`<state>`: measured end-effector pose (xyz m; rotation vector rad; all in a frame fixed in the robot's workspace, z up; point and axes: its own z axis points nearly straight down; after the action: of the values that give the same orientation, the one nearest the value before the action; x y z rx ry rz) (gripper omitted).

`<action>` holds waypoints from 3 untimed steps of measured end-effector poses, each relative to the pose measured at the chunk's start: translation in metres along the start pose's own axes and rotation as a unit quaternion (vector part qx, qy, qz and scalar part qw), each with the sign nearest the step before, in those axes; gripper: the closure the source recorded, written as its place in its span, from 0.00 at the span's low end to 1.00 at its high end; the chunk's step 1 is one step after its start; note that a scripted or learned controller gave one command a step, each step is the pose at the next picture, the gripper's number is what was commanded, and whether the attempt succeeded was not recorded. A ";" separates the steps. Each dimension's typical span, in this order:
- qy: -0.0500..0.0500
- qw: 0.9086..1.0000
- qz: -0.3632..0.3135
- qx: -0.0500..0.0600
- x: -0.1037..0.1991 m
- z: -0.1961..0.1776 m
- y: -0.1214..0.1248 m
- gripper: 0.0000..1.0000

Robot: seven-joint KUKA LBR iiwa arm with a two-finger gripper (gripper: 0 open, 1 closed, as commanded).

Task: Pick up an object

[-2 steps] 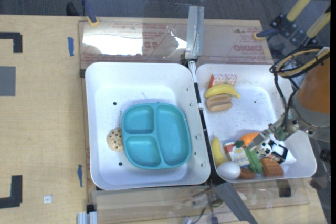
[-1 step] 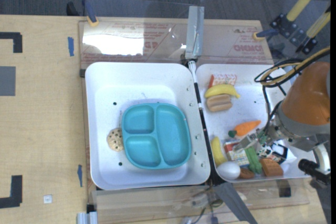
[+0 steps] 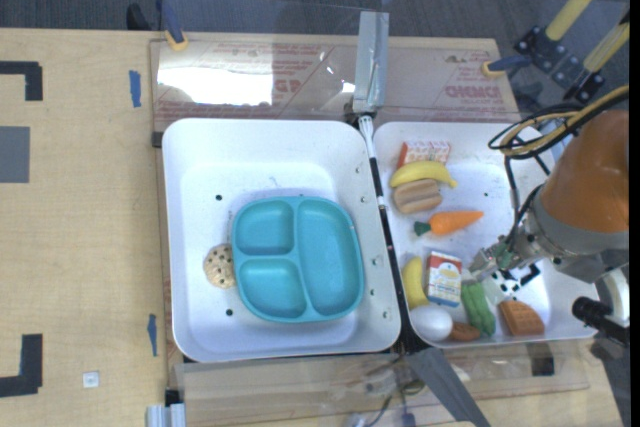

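Looking down from above, the table [image 3: 70, 215] is carrying two shallow white bins side by side. The left bin [image 3: 190, 165] is holding a turquoise divided plate [image 3: 297, 258], and a cookie [image 3: 218, 265] is lying just beside the plate's left edge, partly tucked under it. The right bin [image 3: 480, 177] is holding the toy food: a small red-and-white packet [image 3: 424, 153] is lying near the far wall, a banana [image 3: 422, 174] is curving just below it, a hot dog [image 3: 417, 198] is touching the banana's near side, and a carrot [image 3: 452, 222] is pointing left beside that. Nearer the front, a second banana [image 3: 413, 281] is lying beside a small carton [image 3: 445, 278], a white egg [image 3: 433, 323] is sitting at the front wall, a green vegetable [image 3: 479, 308] is leaning next to the carton, and an orange wedge [image 3: 521, 317] is resting to its right. The arm is reaching in from the right, its gripper [image 3: 503, 267] hanging low over the right bin just above the green vegetable and the orange wedge; whether its fingers are spread or closed cannot be told, and nothing is visibly held between them.
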<state>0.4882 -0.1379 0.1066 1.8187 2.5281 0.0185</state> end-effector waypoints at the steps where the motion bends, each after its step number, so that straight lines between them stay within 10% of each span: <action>1: 0.001 1.000 0.000 0.001 0.000 0.001 -0.001 0.00; 2: 0.003 0.999 -0.054 0.003 0.009 0.015 0.095 0.00; 3: 0.002 0.999 -0.055 0.001 0.010 0.003 0.097 1.00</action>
<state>0.5769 -0.0979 0.1057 1.6806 2.6273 0.0175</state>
